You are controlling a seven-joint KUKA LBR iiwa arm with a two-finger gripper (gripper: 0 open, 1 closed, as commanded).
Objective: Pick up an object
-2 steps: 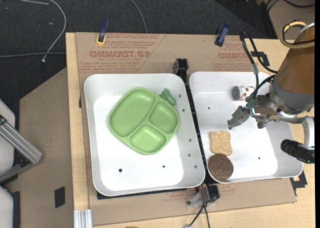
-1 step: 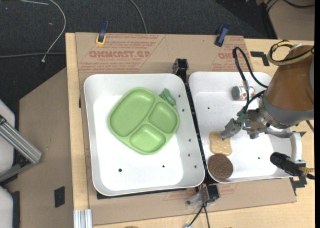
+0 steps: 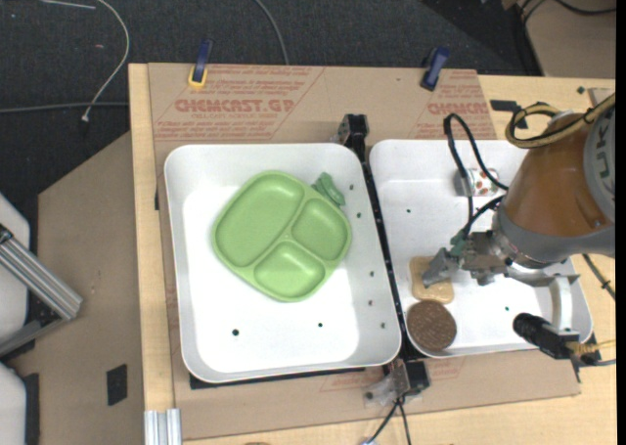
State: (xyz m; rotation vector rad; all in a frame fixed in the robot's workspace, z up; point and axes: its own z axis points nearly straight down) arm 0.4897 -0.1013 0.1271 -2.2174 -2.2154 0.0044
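In the right bin (image 3: pixel 489 169), a pale tan, bread-like piece (image 3: pixel 431 287) lies near the left wall. A round brown disc (image 3: pixel 430 325) sits just in front of it by the front-left corner. My gripper (image 3: pixel 448 267) reaches in from the right and hangs low over the tan piece's upper right edge, partly covering it. Nothing shows as lifted or held. In the left bin (image 3: pixel 191 267), a light green divided plate (image 3: pixel 282 235) lies flat, with a small darker green object (image 3: pixel 331 190) at its upper right rim.
The grey and orange arm (image 3: pixel 562 199) covers the right half of the right bin. Black cables (image 3: pixel 460 145) loop over that bin's back part. A black divider strip (image 3: pixel 377 228) runs between the bins. Blue clamps (image 3: pixel 201 62) hold the cardboard at the back.
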